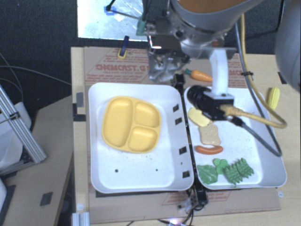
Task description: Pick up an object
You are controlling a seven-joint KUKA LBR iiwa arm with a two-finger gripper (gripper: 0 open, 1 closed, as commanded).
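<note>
My end effector (164, 70) hangs over the far rim where the two bins meet; whether it is apart or together I cannot tell. At its 3 o'clock the carrot (201, 75) lies in the right bin (268, 168), with the bread slice (209, 134) and sausage (208, 149) at 5 o'clock.

You can read "CHEMCAST" in red letters on the cardboard (101, 55). The letters after it are too hard to read.

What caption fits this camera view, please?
Tool hangs at the far rim of the left bin with its yellow plate; sausage and bread lie in the right bin.
</note>
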